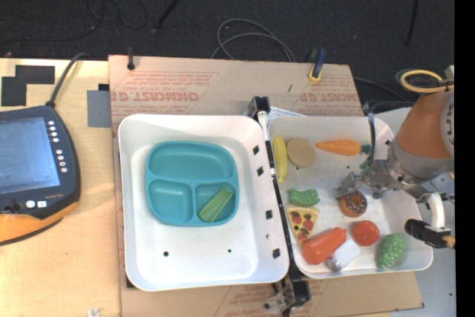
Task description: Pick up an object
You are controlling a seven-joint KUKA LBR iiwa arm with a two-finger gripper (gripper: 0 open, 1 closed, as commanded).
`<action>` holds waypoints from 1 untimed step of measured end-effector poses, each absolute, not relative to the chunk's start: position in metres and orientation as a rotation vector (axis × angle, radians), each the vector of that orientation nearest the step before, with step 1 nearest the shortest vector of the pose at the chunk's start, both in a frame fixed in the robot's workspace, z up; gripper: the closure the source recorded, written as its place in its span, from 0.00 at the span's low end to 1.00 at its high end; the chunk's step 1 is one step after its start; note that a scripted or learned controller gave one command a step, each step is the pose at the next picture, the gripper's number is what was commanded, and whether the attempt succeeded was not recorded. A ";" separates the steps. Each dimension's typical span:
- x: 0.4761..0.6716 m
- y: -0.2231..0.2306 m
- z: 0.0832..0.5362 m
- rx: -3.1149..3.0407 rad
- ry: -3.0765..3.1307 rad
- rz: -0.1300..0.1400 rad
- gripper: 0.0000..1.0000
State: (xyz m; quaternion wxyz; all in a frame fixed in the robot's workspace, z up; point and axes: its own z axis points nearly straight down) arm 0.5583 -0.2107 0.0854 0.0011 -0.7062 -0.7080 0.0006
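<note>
The right bin point(415, 263) holds several toy foods: a yellow banana point(280, 157), a tan round disc point(300, 152), a carrot point(339, 148), a green leafy piece point(303, 197), a pizza slice point(303, 220), a brown chocolate doughnut point(352, 203), a red tomato point(364, 232), an orange-red pepper point(323, 244) and broccoli point(391, 250). My gripper point(358, 184) hangs low over the right bin's middle, just above and to the right of the doughnut and below the carrot's tip. I see nothing lifted in it.
The left bin point(137, 234) carries a teal divided plate point(193, 182) with a green piece point(216, 204) in its lower right section. A tablet point(30, 159) lies on the bench at far left. A small white-grey object point(344, 257) lies by the pepper.
</note>
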 end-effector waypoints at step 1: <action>0.539 -0.213 0.086 -2.217 -2.221 0.002 0.00</action>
